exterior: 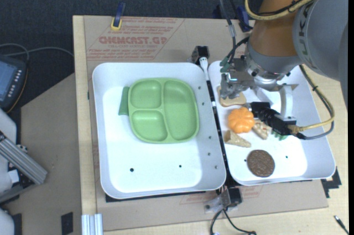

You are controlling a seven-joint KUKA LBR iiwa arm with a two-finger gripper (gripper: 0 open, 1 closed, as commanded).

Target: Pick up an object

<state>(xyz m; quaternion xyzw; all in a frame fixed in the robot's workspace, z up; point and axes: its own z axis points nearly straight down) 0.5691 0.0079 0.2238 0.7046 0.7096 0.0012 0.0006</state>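
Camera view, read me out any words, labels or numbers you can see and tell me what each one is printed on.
"CHEMCAST G P", red print, upside down as seen, on the brown board under the bins; the last letters are uncertain.
Smaller red lines above and below it on the board: too blurred to read.
Dark letters on the grey arm: partly cut off, unreadable.

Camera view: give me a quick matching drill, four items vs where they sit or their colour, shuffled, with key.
Items:
1. green divided tray
2. orange pumpkin-like toy
3. brown round disc
4. hand

Descriptions:
A. near front edge of the right bin
B. in the left bin
C. over the back of the right bin, above a tan piece
D. middle of the right bin

Pairs: 1-B, 2-D, 3-A, 4-C
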